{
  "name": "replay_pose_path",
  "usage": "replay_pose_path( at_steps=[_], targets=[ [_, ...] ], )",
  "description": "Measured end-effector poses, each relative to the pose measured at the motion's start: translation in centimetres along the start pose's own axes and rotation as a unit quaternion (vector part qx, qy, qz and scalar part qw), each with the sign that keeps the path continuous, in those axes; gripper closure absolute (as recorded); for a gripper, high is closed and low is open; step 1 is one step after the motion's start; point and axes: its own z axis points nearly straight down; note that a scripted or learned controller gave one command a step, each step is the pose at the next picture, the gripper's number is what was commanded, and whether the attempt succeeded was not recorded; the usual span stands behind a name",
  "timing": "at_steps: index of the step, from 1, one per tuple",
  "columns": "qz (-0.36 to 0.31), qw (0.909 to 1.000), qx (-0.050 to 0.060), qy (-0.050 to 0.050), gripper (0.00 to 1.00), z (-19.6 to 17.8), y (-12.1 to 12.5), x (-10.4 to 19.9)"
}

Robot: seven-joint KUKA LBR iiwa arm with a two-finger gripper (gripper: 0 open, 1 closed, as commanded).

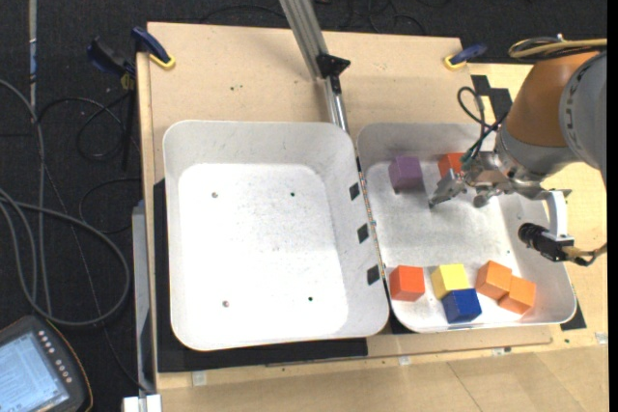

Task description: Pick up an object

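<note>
Purple block [406, 173] — white bin [483, 227]

The grey arm [570, 101] reaches in from the right, its orange band [539, 106] just above the wrist. The wrist bends downward and leftward, ending in the gripper [454, 191], whose fingers point down and left, slightly spread.

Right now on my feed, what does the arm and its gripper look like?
The arm is rounded, grey with an orange band above the wrist. Black cables loop beside the band. The gripper is small, metallic grey, and a white part with a black tip sticks out below the wrist.
</note>
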Motion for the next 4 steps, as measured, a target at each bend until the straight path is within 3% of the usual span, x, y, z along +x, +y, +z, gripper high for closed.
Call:
replay_pose_path(
  at_steps=[1, 3, 4],
  targets=[
    [0.0, 1.0, -0.003, -0.001, 1.0, -1.3, 0.2, -0.1],
    [-0.002, 1.0, -0.006, -0.001, 1.0, -11.0, 0.0, 0.9],
    [-0.002, 1.0, -0.004, -0.001, 1.0, -12.0, 0.1, 0.9]
  ],
)
